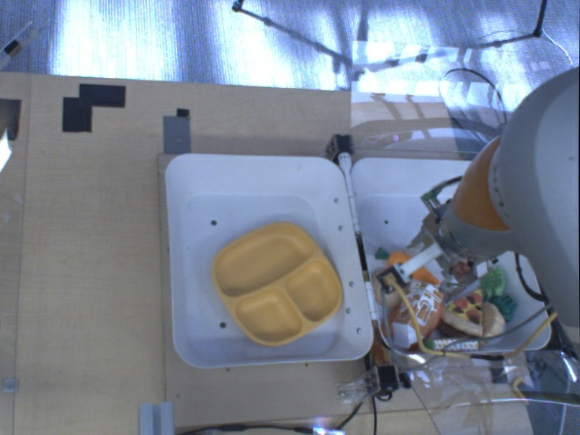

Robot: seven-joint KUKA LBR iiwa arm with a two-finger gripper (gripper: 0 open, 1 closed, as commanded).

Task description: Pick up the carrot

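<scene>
Two white bins sit side by side on the table [82, 243]. One yellow three-compartment plate [276, 282] lies in the left bin [190, 198]. One carrot [396, 260] lies against the left wall of the right bin [390, 188], nearer the table's right edge, near one pizza slice [471, 314]. The end effector [441, 259] hangs just beside the carrot; whether it is spread or closed cannot be told.

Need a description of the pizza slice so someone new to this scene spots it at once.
Find the right-hand white bin, the one under the grey arm. At its lower end in the view, the pizza slice is the flat tan wedge just below the green piece. It alone has a pale crust and red and dark topping spots.
</scene>
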